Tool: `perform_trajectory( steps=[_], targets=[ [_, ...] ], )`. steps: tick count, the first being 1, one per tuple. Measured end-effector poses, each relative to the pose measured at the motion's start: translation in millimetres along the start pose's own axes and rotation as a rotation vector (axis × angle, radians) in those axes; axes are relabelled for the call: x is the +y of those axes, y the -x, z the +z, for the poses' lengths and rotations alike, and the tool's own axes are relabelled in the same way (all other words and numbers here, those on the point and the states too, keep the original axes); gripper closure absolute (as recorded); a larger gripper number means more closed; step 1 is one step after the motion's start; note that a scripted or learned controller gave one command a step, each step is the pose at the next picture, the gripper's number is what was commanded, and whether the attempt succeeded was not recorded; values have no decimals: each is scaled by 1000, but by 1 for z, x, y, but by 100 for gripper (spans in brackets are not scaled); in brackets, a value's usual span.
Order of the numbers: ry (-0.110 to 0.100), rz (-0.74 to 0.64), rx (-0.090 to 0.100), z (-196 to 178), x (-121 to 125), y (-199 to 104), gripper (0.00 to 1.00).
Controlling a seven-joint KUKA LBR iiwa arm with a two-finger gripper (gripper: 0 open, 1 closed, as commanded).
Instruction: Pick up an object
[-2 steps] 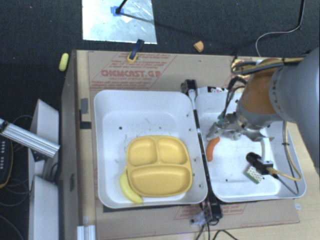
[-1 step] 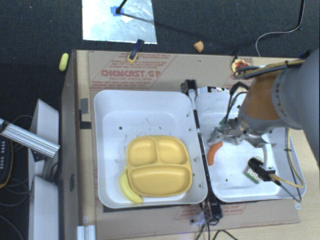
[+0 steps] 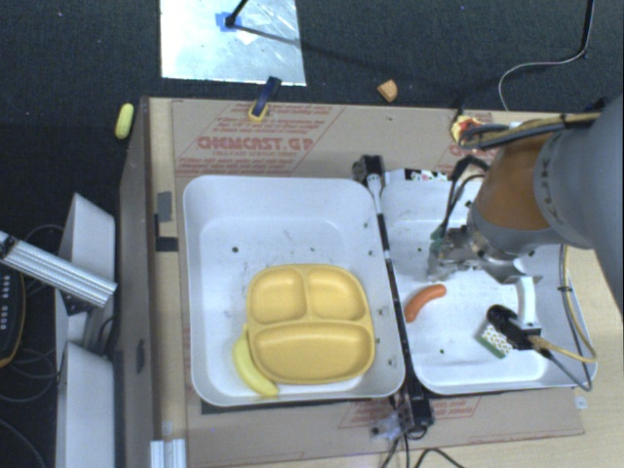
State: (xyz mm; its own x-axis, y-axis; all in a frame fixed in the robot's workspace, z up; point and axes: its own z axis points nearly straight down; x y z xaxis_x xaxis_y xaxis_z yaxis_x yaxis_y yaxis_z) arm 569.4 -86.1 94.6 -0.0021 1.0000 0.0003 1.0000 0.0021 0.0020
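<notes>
Brown cardboard covers the worktop (image 3: pixel 253 144), and two white bins stand on it side by side. The left bin (image 3: pixel 210 261) holds a yellow divided plate (image 3: pixel 310 322) with a banana (image 3: pixel 252 367) touching its lower left edge. In the right bin (image 3: pixel 458 373) lies what seems to be an orange sausage (image 3: pixel 424 301), close to the wall between the bins. The end effector (image 3: pixel 450 258) hangs just beside it, on the far side; I cannot tell whether it is open or closed.

Left bin (image 3: pixel 214 213): divided plate (image 3: pixel 310 322), banana (image 3: pixel 252 369) seemingly touching its front-left corner. Right bin (image 3: pixel 458 380): sausage (image 3: pixel 424 301) near the shared wall.
</notes>
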Motion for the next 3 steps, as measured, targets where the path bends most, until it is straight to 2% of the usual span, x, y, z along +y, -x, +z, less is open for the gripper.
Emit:
perform_trajectory(
  steps=[1,2,3],
  targets=[
    [0,0,0,0,0,0,0],
    [-3,1,0,11,-29,-3,0],
    [0,0,0,0,-28,-3,100]
  ],
)
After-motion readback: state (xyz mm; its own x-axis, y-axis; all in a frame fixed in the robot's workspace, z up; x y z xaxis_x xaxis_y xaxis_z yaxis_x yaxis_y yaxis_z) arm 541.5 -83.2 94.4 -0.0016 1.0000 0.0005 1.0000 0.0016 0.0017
